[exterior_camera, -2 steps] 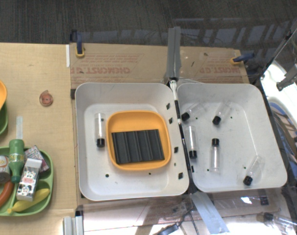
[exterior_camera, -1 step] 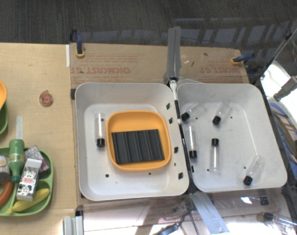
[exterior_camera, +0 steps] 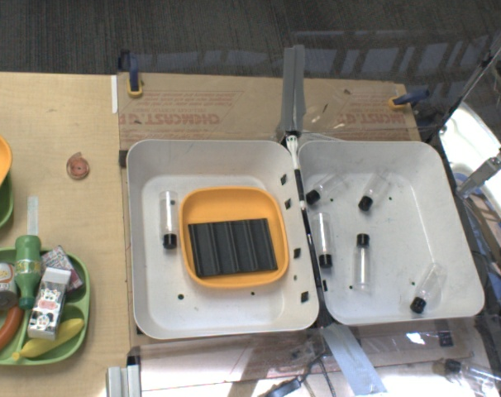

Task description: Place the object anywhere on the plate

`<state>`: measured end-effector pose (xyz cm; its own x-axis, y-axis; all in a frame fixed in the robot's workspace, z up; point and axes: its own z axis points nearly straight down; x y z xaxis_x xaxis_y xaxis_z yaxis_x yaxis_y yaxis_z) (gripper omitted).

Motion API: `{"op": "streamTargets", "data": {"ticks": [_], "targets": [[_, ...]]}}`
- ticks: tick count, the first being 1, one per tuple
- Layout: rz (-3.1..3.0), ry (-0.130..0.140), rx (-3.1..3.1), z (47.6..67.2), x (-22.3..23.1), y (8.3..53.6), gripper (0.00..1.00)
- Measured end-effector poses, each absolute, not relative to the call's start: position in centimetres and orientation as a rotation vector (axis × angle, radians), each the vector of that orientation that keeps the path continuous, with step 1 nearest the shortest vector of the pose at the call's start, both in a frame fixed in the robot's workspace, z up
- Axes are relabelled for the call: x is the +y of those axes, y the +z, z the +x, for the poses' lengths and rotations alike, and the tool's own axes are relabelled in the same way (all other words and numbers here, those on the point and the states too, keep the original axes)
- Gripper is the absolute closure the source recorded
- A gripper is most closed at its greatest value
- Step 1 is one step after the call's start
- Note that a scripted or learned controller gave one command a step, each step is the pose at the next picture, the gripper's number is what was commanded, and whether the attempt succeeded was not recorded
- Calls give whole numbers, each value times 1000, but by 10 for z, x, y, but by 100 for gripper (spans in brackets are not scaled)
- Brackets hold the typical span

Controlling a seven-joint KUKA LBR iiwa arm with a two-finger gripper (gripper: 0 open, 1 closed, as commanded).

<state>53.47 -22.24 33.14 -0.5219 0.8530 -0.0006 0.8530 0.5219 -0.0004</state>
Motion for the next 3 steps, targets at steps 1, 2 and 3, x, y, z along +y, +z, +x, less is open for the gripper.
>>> {"op": "streamTargets", "data": {"ticks": [1,2,3], "targets": [[1384,-2,2818,555,-223,442,0],[936,-1,2997,542,-222,442,0],[641,-1,3074,517,-222,442,0]]}}
